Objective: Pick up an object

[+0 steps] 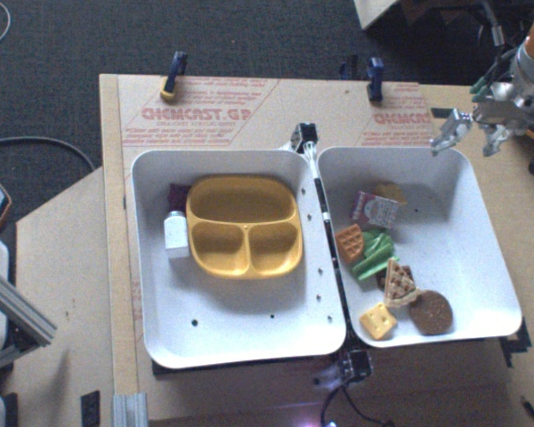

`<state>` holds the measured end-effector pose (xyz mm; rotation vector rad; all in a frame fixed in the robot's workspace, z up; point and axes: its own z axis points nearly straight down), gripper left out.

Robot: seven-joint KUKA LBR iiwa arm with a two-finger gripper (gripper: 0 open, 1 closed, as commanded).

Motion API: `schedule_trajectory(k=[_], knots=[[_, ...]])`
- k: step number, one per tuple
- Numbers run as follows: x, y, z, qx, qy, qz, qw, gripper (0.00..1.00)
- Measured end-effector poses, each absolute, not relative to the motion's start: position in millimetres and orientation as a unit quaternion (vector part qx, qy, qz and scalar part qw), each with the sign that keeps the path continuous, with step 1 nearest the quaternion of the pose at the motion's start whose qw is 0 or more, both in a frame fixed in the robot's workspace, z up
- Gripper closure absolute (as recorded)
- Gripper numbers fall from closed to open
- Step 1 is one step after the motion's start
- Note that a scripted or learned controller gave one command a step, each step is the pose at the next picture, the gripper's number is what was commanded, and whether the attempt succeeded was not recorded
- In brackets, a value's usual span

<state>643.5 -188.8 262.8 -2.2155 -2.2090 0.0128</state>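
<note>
The nearest candidates for picking lay in the right bin (481, 238): a small pink-and-white packet (375, 208) toward the far side, with an orange waffle piece (349, 239) and a green leafy piece (373, 253) just beside it, then a wedge-shaped waffle slice (397, 281), a yellow cheese block (377, 320) and a round brown patty (432, 312) clustered toward the near corner. The gripper (469, 132) hung above the far right rim of that bin, its two fingers spread apart with nothing between them. From it, the packet lay down-view and to the view's left, the closest of the pile, while the patty and cheese sat well apart toward the near edge. The green piece ran lengthwise roughly along the bin's diagonal. The left bin (151, 310) held a yellow divided tray (244, 224) and a small white bottle (176, 233), much farther from the pincer, so the right bin looked the likelier target.
</note>
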Motion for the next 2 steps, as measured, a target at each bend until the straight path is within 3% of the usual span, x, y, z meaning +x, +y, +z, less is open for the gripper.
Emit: schedule_trajectory(k=[1, 2], knots=[[645.8, -188.2, 271.5, -0.707, -0.707, 0.0002, 0.000, 0.00], [640.5, -197.1, 216.9, -0.707, -0.707, 0.0021, 0.003, 0.00]])
